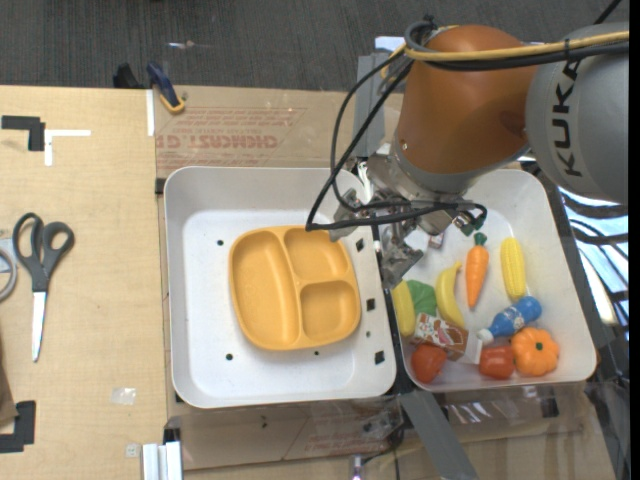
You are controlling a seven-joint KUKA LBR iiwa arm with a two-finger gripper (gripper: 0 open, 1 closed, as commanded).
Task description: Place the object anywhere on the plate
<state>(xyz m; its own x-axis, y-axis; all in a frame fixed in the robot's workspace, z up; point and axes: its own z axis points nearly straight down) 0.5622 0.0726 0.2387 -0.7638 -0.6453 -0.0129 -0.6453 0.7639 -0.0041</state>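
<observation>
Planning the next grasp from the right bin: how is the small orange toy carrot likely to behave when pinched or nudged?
The small orange toy carrot looks like smooth moulded plastic, so probably stiff, light and somewhat slippery. Its round, tapered body suggests it may roll or pivot if pushed. It lies close beside the yellow toy banana, so a nudge could shift both.

Only clear lettering is "KU", black, on the grey robot arm casing [585, 98] at the right edge. The brown cardboard sheet [240, 133] behind the bins has faint red print, reversed and too blurry to read.
</observation>
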